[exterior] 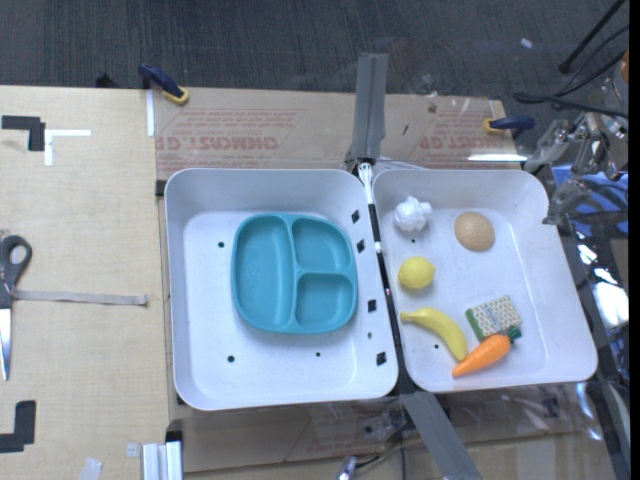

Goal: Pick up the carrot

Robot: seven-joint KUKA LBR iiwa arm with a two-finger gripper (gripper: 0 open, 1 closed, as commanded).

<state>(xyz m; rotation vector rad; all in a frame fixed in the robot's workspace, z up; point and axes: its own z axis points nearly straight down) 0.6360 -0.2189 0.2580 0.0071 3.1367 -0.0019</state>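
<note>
carrot (483, 355): one, lying at the near edge of the right bin (560, 298), tilted, green top pointing toward the far right; touching the patterned sponge, banana just beside it on the left.
banana (440, 328): one, lying just left of the carrot, crowding that side (a grasp from the open right side is looking easier, I judge).
sponge (494, 316): one, green-edged, sitting right behind the carrot top.
lemon (416, 273): one, sitting farther in, near the divider.
egg-shaped brown item (474, 231): one, far part of the right bin.
white crumpled item (411, 213): one, far left corner of that bin.
left bin (190, 298): holding one teal divided plate (295, 272), three compartments, nothing lying in them.
end effector (575, 168): sitting past the right bin's far right corner, well apart from the carrot; open or closed, cannot tell (too cluttered).
counter (80, 268): one pair of scissors (10, 268) lying at the left edge.
task status: not started, I judge.
</note>
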